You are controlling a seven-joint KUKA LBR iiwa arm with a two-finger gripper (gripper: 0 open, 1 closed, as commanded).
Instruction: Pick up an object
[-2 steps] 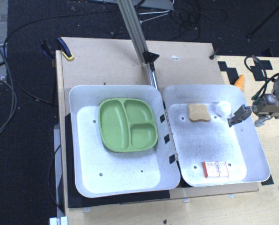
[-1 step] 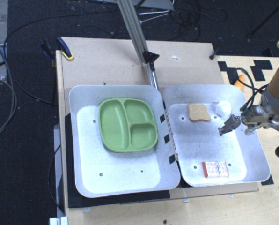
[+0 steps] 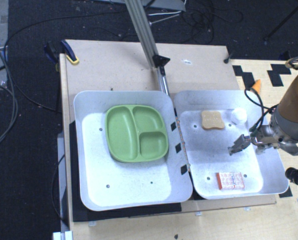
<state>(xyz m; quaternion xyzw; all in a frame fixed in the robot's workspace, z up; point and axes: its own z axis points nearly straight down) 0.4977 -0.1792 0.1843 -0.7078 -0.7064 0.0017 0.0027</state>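
In the right bin (image 3: 204, 184) lie three objects: a tan bread-like slice (image 3: 212, 120) near the back, a small white ball (image 3: 238, 115) to its right, and a red-and-white patterned block (image 3: 231, 181) near the front. My gripper (image 3: 237, 146) hangs over the right side of this bin, between the ball and the block, touching none of them. Nothing shows between its dark fingers.
The left bin (image 3: 94, 184) holds a green divided plate (image 3: 137, 132). A grey pole (image 3: 145, 31) slants down to the join between the bins at the back. My arm's body (image 3: 289, 119) covers the right bin's right edge.
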